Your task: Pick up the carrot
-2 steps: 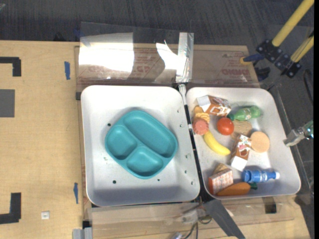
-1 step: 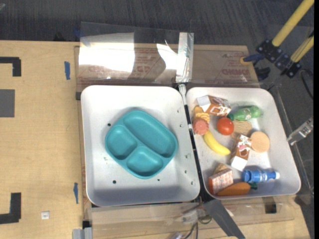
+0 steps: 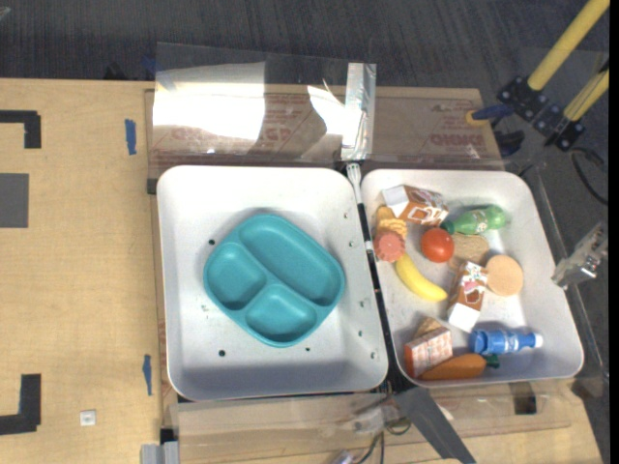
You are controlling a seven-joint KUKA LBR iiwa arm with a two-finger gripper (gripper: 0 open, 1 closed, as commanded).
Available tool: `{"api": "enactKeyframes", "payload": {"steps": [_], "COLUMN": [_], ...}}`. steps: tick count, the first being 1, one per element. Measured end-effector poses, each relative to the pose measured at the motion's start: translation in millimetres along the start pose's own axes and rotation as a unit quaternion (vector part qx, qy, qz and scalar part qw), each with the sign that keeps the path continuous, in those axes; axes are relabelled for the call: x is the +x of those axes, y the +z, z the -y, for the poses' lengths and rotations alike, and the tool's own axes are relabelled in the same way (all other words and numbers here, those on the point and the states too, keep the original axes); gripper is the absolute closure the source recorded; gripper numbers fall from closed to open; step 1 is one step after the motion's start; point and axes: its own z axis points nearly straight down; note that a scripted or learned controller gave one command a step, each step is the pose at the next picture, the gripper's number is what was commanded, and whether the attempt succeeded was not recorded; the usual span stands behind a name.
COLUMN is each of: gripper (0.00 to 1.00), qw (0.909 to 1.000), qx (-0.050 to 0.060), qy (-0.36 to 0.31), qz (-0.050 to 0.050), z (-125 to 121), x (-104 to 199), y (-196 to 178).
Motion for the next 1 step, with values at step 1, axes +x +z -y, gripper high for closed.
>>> {"api": "enactKeyframes", "payload": {"steps": [1], "gripper": [1.00], "qw": [0.9876], "qx": [0.000], "qy": [-0.157], "qz": [0.000], "z": [-4.7], "x": [-3.2], "y": [3.7]}}
